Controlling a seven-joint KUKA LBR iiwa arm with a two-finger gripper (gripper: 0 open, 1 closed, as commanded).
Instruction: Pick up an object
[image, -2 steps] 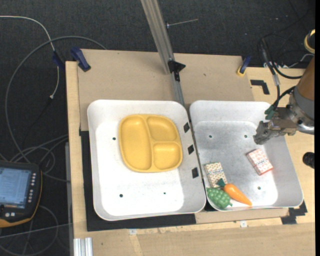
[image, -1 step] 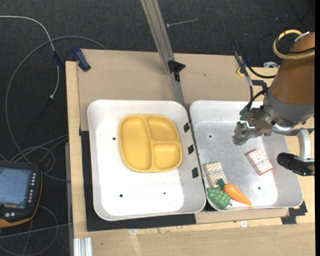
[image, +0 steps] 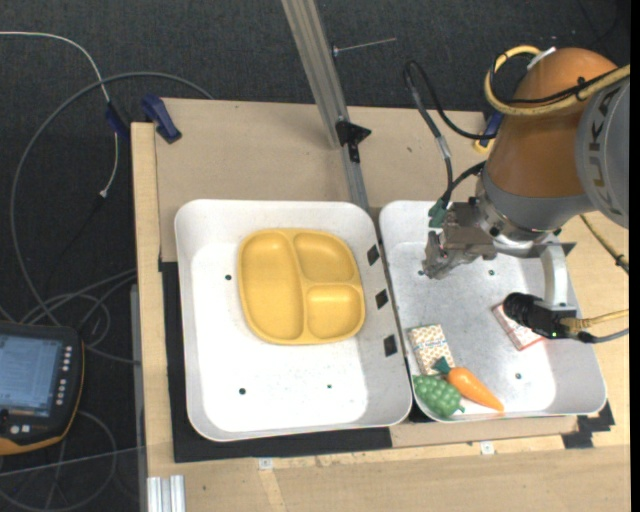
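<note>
Two shallow white bins sit side by side on the wooden bench (image: 300, 480). The left bin (image: 200, 300) holds one thing: a yellow plastic plate (image: 300, 285) with rounded corners, moulded into three compartments, smooth and slightly glossy, lying flat near the bin's middle.

The right bin (image: 560, 385) holds four loose objects. At its near edge lies one orange toy carrot (image: 474, 388), tapered and smooth, pointing toward the right. Touching its blunt end is one green bumpy toy vegetable (image: 438, 395), knobbly like a bunch of grapes or a broccoli head; the view is too coarse to say which. Just behind these two lies one small flat patterned card or packet (image: 431, 346), pale with green and tan markings. Well to the right of it, a small flat reddish-and-white rectangular piece (image: 516, 328) lies partly under a black cylindrical fitting (image: 532, 315) that has a cable running off to the right.

The one grey arm (image: 545, 130), with its wide orange band, reaches in from the right over the far half of the right bin. Its two-finger gripper (image: 436, 262) points down above the bin's bare floor, near the bin's left wall, well apart from the carrot and its neighbours. Nothing shows between its fingers; whether they are spread or closed I cannot tell from this angle.
</note>
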